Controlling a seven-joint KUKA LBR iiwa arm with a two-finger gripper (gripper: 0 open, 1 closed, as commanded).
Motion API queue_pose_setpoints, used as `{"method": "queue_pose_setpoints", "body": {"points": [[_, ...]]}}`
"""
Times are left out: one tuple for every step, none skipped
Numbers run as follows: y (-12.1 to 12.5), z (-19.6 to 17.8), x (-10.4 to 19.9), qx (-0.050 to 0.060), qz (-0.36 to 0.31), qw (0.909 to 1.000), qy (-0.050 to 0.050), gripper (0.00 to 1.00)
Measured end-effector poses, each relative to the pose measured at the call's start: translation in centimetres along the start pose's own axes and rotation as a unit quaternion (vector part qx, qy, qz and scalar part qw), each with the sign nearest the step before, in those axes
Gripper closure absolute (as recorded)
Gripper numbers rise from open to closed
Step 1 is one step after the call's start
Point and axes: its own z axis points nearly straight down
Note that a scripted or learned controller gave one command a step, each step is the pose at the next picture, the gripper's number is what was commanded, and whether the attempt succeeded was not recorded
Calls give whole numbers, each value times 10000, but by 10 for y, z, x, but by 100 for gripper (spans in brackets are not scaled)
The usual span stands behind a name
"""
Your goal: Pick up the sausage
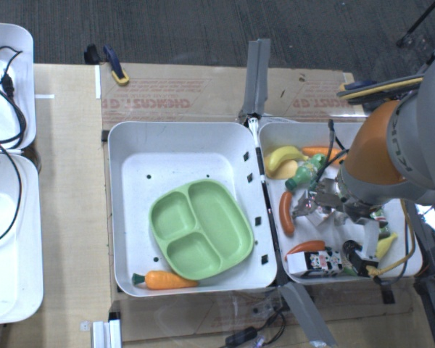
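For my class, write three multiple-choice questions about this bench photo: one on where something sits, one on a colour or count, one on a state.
1. Where does the carrot lie?
A. In the left bin, at its near edge beside the green plate
B. In the right bin
C. On the plate

2. How many compartments does the green plate have?
A. Two
B. Three
C. Five

3. How does the sausage lie?
A. Lifted above the bin
C. On the green plate
B. Flat in the right bin, near its left wall

Answers: 1 A, it rests against the plate's lower edge; 2 B, three hollows show; 3 B, it lies left of the gripper.
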Motion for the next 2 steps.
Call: {"method": "queue_pose_setpoints", "body": {"points": [[-41, 0, -21, 9, 1083, 9941, 5, 0], [5, -9, -8, 4, 1567, 9876, -2, 0]]}}
